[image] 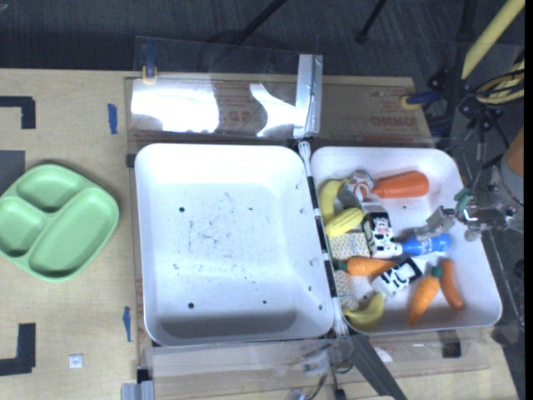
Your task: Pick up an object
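Note:
The right white bin (475, 307) holds a pile of toy food. A large orange carrot (400, 184) lies at the back, with a yellow banana (331, 195) and a corn cob (345, 221) to its left. A blue bottle-like piece (425, 245) lies in the middle, beside a black-and-white toy (381, 232). Three smaller carrots (423, 297) (450, 283) (366, 266) and a second banana (366, 308) lie toward the front. My gripper (454, 215) hangs over the bin's right side, just above and right of the blue piece. Nothing is visibly held in it.
The left white bin (225, 240) adjoins the right one along a shared middle rim. A green divided plate (54, 221) sits on the bench at far left. A clear plastic panel (216, 107) stands behind the bins. Cables and stand legs crowd the far right.

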You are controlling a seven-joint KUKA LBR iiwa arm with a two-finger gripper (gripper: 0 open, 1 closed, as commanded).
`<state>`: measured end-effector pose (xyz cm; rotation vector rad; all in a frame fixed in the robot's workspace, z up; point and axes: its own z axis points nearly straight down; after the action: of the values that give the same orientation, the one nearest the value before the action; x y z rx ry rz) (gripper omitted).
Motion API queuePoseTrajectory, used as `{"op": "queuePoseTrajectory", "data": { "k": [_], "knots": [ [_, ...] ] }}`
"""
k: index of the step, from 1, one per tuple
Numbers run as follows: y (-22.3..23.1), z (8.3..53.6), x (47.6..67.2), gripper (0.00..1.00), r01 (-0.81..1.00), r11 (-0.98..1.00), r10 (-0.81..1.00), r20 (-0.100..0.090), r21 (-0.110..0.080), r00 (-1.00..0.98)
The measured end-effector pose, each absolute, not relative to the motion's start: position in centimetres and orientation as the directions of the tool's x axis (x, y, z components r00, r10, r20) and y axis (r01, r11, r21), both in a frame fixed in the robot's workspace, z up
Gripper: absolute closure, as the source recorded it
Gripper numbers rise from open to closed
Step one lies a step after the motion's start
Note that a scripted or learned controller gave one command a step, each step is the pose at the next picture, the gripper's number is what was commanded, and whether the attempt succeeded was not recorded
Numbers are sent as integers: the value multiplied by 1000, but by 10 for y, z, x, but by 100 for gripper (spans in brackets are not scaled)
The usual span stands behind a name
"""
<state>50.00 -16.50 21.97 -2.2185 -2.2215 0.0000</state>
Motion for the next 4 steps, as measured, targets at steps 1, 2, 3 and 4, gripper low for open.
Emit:
{"op": "queuePoseTrajectory", "data": {
  "k": [1,2,3,4],
  "knots": [
    [-216,117,488,0,992,121,993,-1,19,-121],
    [-213,106,495,0,976,-214,977,22,30,213],
    [-216,122,501,100,975,-215,977,14,55,215],
    [-216,151,590,100,899,-439,899,-1,0,439]
  ]
}}
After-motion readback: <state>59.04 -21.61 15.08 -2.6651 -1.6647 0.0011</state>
